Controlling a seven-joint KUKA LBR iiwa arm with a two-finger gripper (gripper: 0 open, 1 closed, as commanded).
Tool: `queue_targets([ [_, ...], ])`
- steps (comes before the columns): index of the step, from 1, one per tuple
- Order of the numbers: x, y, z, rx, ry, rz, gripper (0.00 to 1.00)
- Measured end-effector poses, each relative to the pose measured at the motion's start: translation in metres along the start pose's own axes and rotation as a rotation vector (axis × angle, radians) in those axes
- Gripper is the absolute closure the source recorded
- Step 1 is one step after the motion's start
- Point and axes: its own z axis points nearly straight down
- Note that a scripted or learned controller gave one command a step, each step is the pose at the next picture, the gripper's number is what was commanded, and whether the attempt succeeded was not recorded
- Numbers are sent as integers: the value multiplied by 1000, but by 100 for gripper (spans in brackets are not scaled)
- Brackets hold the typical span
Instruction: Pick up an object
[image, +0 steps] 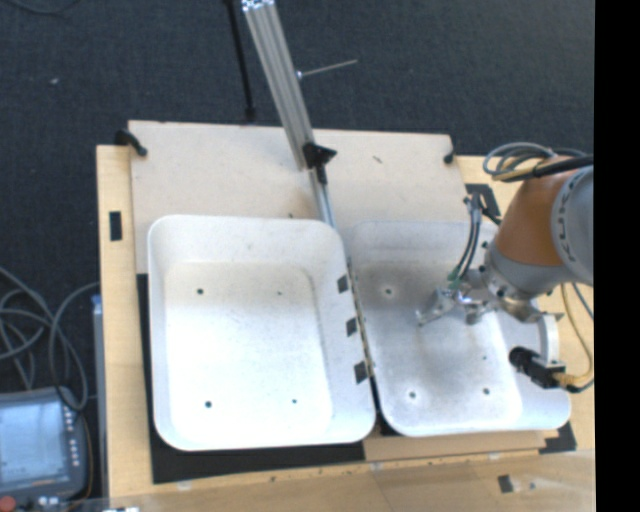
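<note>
dark grey carpet floor all around, a wood bench on it. silver pole slants in from the top, cables and a small screen at left.

Left bin white, faint dark speckles. Right bin white, greyer smudging mid-floor. Tabletop pale tan. Arm grey with orange band. Floor dark charcoal carpet. Cables grey.

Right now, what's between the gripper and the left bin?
In the camera view, bare speckled floor of the right bin, then the two bins' touching rims, lie between the gripper and the left bin.
</note>
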Motion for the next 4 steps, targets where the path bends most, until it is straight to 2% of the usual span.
queue_targets([
  [1,-1,0,0,-4,1,1,0],
  [2,0,1,-11,-8,4,6,100],
  [3,6,-1,-59,-10,1,-7,100],
  [4,6,-2,-124,-13,-1,-6,100],
])
